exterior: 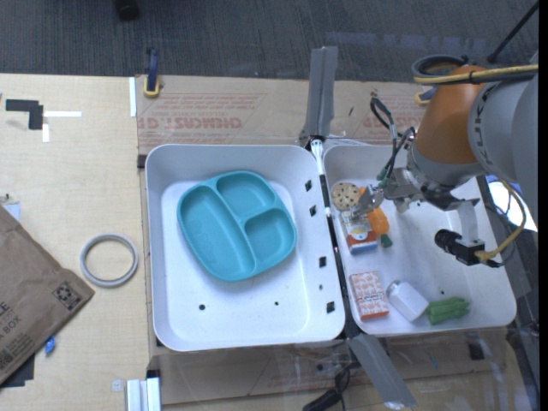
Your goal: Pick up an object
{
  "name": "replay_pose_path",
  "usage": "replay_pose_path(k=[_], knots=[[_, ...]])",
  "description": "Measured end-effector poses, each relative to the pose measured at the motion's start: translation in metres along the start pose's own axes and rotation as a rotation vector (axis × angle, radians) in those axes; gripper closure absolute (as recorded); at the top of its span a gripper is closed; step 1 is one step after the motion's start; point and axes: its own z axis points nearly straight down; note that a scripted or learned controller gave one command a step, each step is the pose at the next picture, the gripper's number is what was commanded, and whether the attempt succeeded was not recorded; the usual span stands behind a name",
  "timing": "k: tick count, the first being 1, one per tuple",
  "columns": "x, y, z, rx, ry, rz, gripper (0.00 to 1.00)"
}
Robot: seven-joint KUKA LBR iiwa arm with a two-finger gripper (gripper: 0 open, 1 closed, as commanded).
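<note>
Carrot sits under the gripper in the right bin, arm low to reach it (pincer state: cannot tell).

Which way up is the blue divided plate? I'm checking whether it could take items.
Right way up. The blue divided plate lies flat in the left bin, its three compartments facing upward with raised rims visible.

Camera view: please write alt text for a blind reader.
A grey arm's gripper reaches into the right bin above an orange toy, among a cookie, box and green item. The left bin holds a blue tray.
</note>
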Motion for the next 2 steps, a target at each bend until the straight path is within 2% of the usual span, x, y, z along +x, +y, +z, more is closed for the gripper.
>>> replay_pose_path(k=[1, 2], knots=[[-0.001, 0.001, -0.009, -0.001, 0.0, 0.004, 1.0], [0.049, -0.016, -0.094, 0.01, 0.0, 0.146, 1.0]])
